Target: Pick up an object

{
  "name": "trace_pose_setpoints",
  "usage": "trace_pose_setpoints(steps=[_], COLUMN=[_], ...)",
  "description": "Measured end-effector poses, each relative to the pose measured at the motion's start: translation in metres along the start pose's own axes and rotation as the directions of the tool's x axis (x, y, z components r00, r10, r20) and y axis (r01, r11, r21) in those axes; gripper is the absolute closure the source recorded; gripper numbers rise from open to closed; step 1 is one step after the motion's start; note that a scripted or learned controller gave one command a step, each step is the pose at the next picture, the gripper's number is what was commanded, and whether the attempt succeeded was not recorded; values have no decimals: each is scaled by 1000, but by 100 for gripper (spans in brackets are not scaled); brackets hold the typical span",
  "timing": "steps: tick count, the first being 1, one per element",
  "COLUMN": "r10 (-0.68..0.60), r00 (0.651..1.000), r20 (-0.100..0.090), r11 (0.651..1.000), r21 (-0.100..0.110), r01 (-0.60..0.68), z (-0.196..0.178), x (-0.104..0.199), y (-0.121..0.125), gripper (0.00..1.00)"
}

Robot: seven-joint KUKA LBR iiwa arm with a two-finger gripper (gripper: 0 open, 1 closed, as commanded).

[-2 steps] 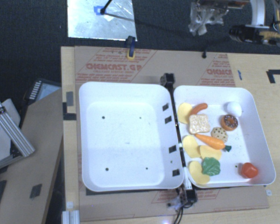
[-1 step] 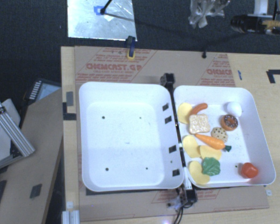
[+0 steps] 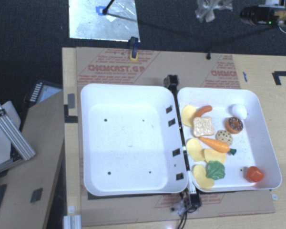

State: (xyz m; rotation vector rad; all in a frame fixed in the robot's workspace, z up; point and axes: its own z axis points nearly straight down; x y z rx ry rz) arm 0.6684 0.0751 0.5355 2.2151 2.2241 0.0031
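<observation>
A: Where is the carrot (image 3: 214, 144)?
B: In the right bin (image 3: 264, 142), about mid-floor. Its long axis runs from upper left to lower right, the green stub end toward the bin's right edge and the narrow tip toward the divider between the bins.
A: What crowds it?
B: A slice of toast (image 3: 203, 126) sits just above its tip, a cookie (image 3: 223, 136) just above its middle, and yellow chips (image 3: 195, 149) touch it from below and left. A green leafy piece (image 3: 215, 170) lies nearer the front edge. A sausage (image 3: 202, 110), a doughnut (image 3: 234, 125) and a white egg (image 3: 238, 111) lie toward the back edge, and a tomato (image 3: 254, 174) rests in the front right corner.
A: Any open room?
B: The strip along the right edge is bare between the doughnut and the tomato. The left bin (image 3: 128, 137) has a bare floor.
A: And the gripper (image 3: 210, 6)?
B: High beyond the bench's (image 3: 190, 63) back edge, well apart from the carrot, over dark floor. I cannot tell whether it is open or closed; nothing is visibly held.
</observation>
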Motion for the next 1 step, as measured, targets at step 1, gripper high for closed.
trace_pose_setpoints(steps=[1], r10=[-3], r00=[1000], r20=[-4], r11=[1000], r21=[3], r01=[3], z=[-2], x=[5], y=[-128], gripper=[100])
